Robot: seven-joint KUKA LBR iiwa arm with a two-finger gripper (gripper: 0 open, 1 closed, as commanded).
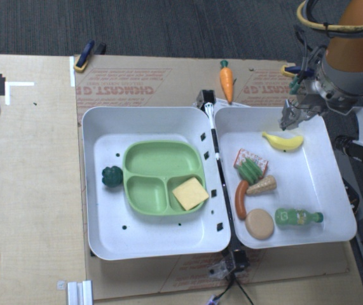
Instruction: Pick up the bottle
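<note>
Near front rim, bottle crosswise.

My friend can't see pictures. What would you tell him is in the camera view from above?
A robot gripper hangs over the far edge of the right bin, just above a banana, while the green bottle it should pick up lies on its side at the bin's near end. The left bin holds a green tray with a yellow block.

The scene is evenly and brightly lit from above. Soft, short shadows are cast beneath the white bins. Mild glare is seen on their rims; slight softness is noted throughout.
</note>
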